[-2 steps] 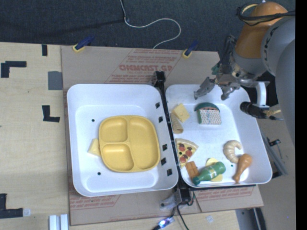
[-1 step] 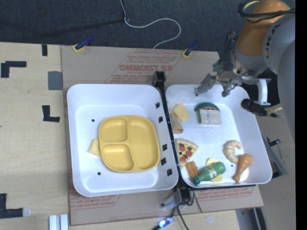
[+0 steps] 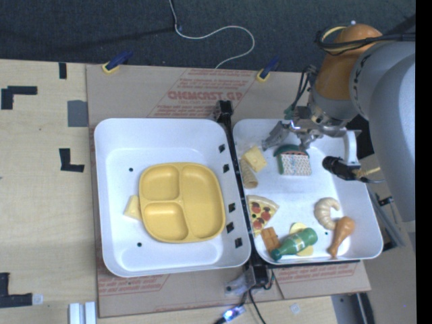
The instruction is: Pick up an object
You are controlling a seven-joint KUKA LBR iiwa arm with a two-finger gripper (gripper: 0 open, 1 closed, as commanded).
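My gripper [image 3: 291, 139] hangs over the back of the right bin [image 3: 358, 201], its two grey fingers [image 3: 274, 139] spread open with nothing between them. Just in front of it stands a small speckled carton with a dark green top [image 3: 295, 163]. To the carton's left lie a pale yellow cheese wedge [image 3: 254, 159] and a tan roll [image 3: 250, 177]. Nearer the front are a pizza slice [image 3: 262, 210], a brown block [image 3: 269, 237], a green bottle [image 3: 295, 241], a croissant [image 3: 327, 211] and a chicken drumstick [image 3: 341, 233].
The left bin [image 3: 115, 147] holds a yellow divided plate [image 3: 182, 202] with a pale yellow wedge [image 3: 131, 208] tucked at its left edge. The grey arm with its orange band [image 3: 344, 59] comes in from the right. A black divider [image 3: 233, 181] separates the bins.
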